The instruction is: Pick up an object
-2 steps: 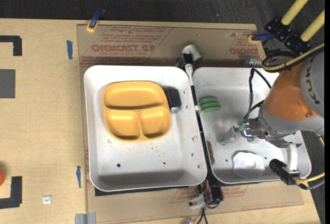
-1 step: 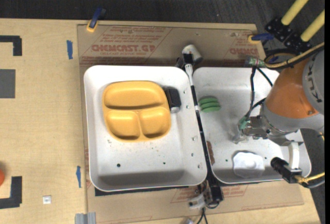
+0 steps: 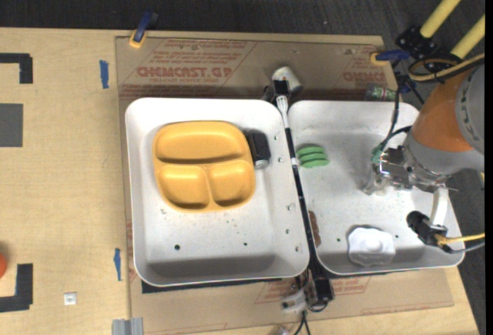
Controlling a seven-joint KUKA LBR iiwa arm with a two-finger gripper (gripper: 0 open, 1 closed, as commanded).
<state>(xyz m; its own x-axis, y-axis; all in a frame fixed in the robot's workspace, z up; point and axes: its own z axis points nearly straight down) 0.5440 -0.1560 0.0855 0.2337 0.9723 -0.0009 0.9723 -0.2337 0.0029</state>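
So we had the two white bins side by side on the bench, the left bin (image 3: pixel 146 195) and the right bin (image 3: pixel 339 233). The arm (image 3: pixel 454 125) came in from the right over the right bin, with its orange band clear to see, and the gripper (image 3: pixel 383 172) was down low near the middle of that bin, just above the floor. Honestly we couldn't tell how its tips stood or whether it had anything, since it was all a small blur of metal and cables down there. Stuff sitting in the right bin: a green ribbed thing (image 3: pixel 312 156) close to the divider, well apart from the gripper, and a white lumpy object (image 3: pixel 370 246) by the near wall, below the gripper. Over in the left bin we saw a big yellow divided tray (image 3: pixel 204 164), upside down by the look of it, with a small black item (image 3: pixel 257 147) touching its right edge.
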